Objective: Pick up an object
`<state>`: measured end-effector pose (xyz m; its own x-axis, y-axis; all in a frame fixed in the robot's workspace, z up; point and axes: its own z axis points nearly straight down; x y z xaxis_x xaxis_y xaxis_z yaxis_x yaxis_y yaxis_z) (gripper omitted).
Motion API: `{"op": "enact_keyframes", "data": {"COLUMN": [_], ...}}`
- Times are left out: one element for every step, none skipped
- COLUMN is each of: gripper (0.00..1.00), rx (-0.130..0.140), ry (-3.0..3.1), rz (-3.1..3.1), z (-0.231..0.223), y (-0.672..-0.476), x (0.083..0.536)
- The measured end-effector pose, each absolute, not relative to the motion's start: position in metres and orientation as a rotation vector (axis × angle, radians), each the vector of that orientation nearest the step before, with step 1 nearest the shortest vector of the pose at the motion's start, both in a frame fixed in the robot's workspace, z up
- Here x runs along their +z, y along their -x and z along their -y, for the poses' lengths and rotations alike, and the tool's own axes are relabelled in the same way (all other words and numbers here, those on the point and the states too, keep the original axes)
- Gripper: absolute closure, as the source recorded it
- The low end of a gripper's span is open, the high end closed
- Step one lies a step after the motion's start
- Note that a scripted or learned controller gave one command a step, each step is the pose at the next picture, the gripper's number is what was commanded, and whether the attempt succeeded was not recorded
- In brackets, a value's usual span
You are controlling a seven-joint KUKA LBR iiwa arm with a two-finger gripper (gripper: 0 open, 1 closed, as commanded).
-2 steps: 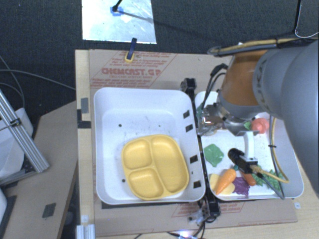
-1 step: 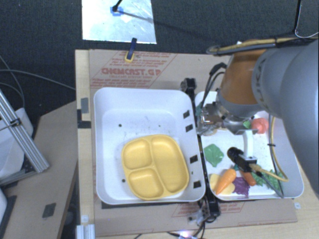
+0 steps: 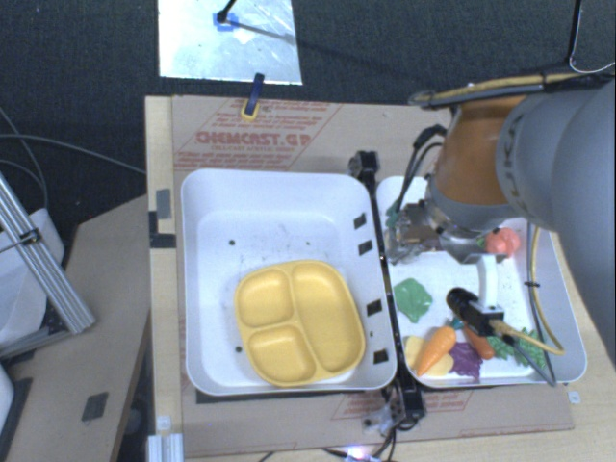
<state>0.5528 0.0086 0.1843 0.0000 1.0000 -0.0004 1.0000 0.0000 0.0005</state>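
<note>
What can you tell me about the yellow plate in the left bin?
The yellow plate is a rounded, smooth, plastic-looking dish split by ridges into three wells, all bare. It lies flat, right side up, slightly turned, on the floor of the left bin, toward its near right corner.

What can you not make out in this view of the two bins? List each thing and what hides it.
- Far part of the right bin, camera view: covered by the arm.
- Pink thing: partly under the arm, so its shape is unclear.
- Purple piece beside the carrot: too small and blurred to name.
- Gripper: the wrist above hides what lies beneath it.
</note>
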Motion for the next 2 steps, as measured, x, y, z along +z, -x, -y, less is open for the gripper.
{"op": "enact_keyframes", "data": {"gripper": [1.0, 1.0], "rx": [-0.003, 0.008], "ry": [-2.219, -2.208], "rz": [-2.23, -2.232], "z": [-0.041, -0.104], "y": [-0.485, -0.535], "x": [0.184, 0.184]}}
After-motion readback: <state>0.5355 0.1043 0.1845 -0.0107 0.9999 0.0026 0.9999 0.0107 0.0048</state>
